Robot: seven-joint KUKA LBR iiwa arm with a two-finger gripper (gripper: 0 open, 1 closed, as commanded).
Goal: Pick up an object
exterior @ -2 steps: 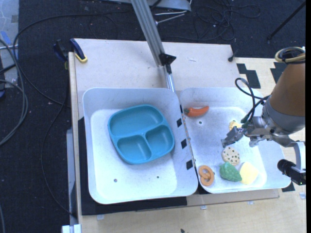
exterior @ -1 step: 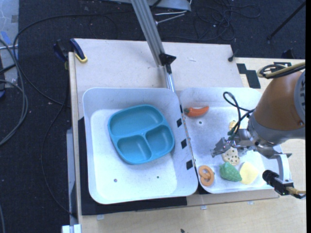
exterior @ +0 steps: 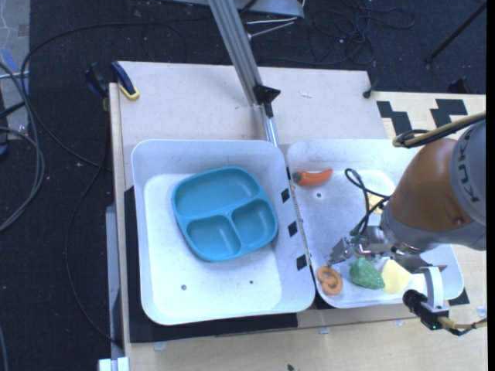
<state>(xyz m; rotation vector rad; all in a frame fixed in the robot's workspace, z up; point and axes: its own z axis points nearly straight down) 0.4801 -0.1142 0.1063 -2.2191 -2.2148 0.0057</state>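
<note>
**Gripper low in the right bin, 3 small items crowded at its tip**

You have the arm [exterior: 433, 199] reaching in from the right, with the gripper [exterior: 352, 247] down near the front of the right bin [exterior: 340, 149]. You cannot tell from this view whether it is apart or together; the metal tip is small and partly hidden under the wrist, and nothing is visibly between the fingers.

The likeliest targets sit just beside the tip: a green lumpy object [exterior: 366, 273], a yellow piece [exterior: 394, 278] touching it on the right, and an orange ring-shaped item [exterior: 330, 280] to its left, near the bin's front-left corner.

What could go wrong: these 3 lie so close that closing here may pinch 2 at once or nudge 1 away. The green object looks soft and irregular, so it may slip out on the lift. The ring lies flat by the wall, which leaves little room for a finger.

Elsewhere, an orange carrot-like object [exterior: 313, 177] rests near the right bin's back-left corner, well apart. A blue divided tray [exterior: 224, 213] fills much of the left bin [exterior: 155, 284]. A black cable [exterior: 357, 182] loops above the gripper and could snag.
</note>
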